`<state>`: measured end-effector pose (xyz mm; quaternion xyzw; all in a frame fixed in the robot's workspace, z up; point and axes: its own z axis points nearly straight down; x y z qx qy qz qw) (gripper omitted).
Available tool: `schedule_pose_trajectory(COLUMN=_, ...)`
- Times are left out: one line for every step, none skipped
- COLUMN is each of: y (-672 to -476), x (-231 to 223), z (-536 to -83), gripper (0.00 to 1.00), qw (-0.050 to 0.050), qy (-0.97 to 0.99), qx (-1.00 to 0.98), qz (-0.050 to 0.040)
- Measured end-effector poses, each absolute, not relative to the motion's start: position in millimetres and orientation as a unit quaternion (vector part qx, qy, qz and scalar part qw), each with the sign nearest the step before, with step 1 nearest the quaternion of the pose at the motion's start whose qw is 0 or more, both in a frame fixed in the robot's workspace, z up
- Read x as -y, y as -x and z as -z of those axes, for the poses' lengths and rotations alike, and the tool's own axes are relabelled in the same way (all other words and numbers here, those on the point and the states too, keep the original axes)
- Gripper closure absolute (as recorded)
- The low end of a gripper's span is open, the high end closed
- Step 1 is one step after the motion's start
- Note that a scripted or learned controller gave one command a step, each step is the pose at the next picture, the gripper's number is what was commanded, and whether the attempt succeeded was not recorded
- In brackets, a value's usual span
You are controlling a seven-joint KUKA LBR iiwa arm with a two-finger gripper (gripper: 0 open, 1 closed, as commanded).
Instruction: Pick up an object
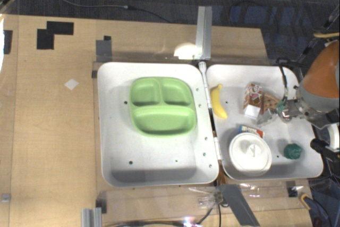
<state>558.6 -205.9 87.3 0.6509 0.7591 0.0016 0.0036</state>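
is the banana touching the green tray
Apart. The camera view shows the banana in the right bin and the green tray in the left bin, with the bin walls between them.

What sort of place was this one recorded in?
Probably a robotics lab bench set up for bin picking: two white bins side by side on a wooden bench, cables on dark carpet behind, and a robot arm reaching in.

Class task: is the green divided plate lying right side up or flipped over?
Right side up: the green plate shows its three hollow compartments facing upward in the left bin.

Overhead, slanted view of 2 bins.
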Motion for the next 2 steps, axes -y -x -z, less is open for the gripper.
schedule_pose_trajectory(y=-525.1, x=205.6, z=-87.7, gripper=0.00, qw=0.004, qy=-0.678, qx=-0.735, qz=-0.0022)
schedule_pose_trajectory(y=-533.9, x=205.6, z=-87.6, gripper=0.00, qw=0.004, qy=-0.621, qx=-0.784, qz=-0.0015)
